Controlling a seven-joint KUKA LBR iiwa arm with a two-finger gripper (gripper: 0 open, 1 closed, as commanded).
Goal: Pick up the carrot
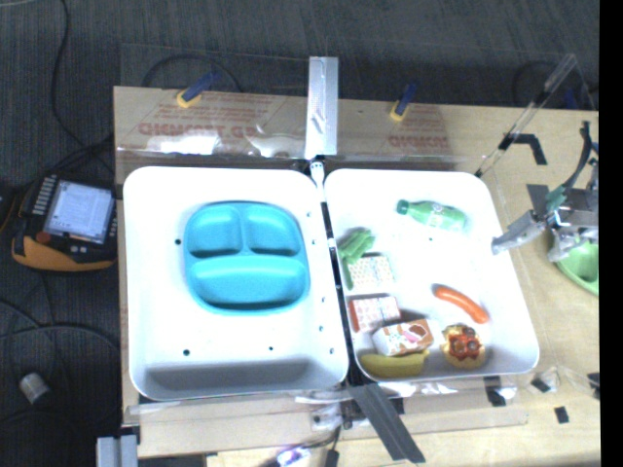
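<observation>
Standing at the near edge, I see the wooden bench (pixel 467 129) carrying two white bins. The carrot (pixel 459 304) lies in the right bin (pixel 506 261), by a banana (pixel 391 364); a green bottle (pixel 432 213) sits farther back. The left bin (pixel 156 290) holds a blue tray (pixel 246 256). Beyond, dark carpet (pixel 292 17). The gripper's state I cannot tell.

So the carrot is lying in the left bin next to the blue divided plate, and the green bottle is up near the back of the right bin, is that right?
Not quite. The carrot lies in the right bin, not the left, in front of the green bottle. The blue divided plate sits in the left bin, apart from the carrot. The bottle is near the back of the right bin, as you said. The camera view shows this.
</observation>
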